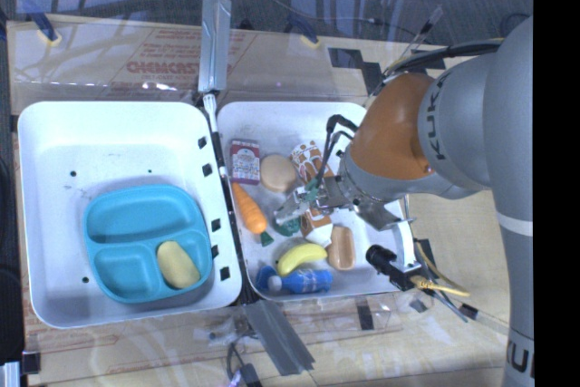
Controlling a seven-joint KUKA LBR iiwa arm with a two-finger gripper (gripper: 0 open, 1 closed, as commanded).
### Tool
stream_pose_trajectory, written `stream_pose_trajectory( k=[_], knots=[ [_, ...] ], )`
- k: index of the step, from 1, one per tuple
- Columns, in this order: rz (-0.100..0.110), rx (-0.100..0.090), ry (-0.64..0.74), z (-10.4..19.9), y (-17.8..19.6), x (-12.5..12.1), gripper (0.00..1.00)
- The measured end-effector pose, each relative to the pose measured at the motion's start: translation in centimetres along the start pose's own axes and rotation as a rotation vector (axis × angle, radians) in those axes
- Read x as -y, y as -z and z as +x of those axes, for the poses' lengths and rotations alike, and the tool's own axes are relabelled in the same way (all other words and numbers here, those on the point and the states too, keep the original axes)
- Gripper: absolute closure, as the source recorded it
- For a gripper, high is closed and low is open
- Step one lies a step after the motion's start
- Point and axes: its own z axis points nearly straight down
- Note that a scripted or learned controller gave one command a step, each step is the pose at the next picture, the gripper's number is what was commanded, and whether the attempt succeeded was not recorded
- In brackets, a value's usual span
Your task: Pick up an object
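No object is lifted yet: the toy food lies in the right bin (237, 118), a carrot (250, 208), a banana (301, 257), a hot dog (342, 247) and a red packet (245, 161) among it. The gripper (304, 204) is low over the middle of that pile; whether its jaws are apart or together I cannot tell. Grasp and lift remain, I judge. The left bin (54, 131) bears a blue tray (136, 222) with a yellow potato (178, 264)
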Motion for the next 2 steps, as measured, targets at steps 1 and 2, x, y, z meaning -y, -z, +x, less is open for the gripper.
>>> stream_pose_trajectory(
  k=[1,2],
  knots=[
    [0.003,0.001,0.051,-3.1,-3.3,-2.4,0.00],
    [0.007,-0.003,0.250,-3.4,-1.7,3.8,0.00]
  ],
)
